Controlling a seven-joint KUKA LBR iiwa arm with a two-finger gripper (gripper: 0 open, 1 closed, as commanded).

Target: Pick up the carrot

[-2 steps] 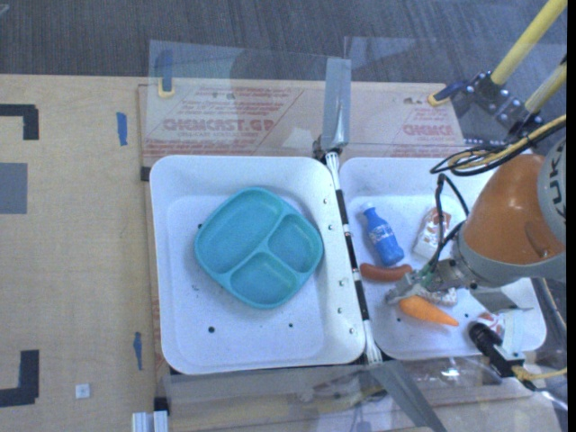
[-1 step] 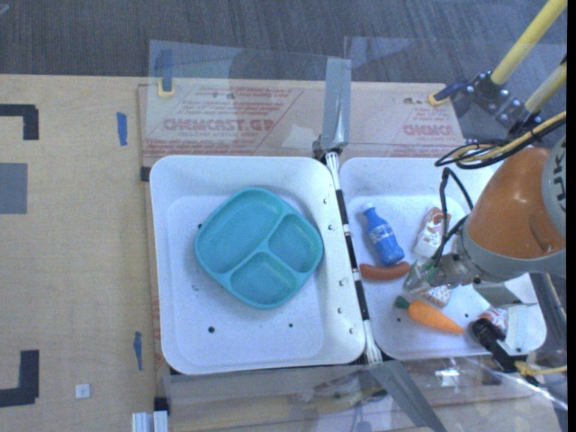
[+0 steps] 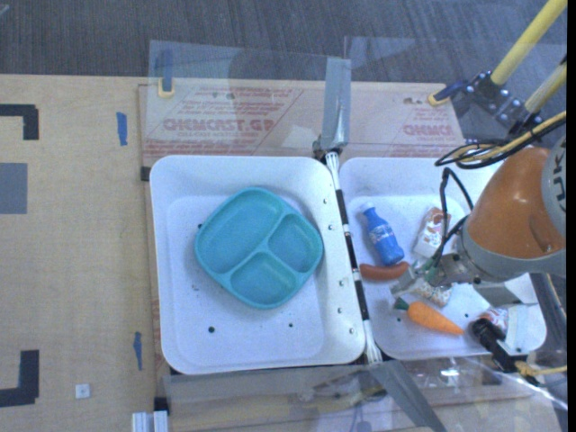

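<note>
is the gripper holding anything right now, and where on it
Nothing seen held; the gripper sits just above the carrot, which lies in the right bin.

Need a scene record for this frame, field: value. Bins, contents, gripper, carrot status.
left bin: holds a teal divided plate
right bin: holds blue bottle, red sausage, carrot, white packet with red label
carrot: lying flat near the bin's front edge, green end toward the divider
gripper: over the right bin, by the sausage's right end, just behind the carrot's green end
task status: carrot rests on the bin floor, not lifted
</note>
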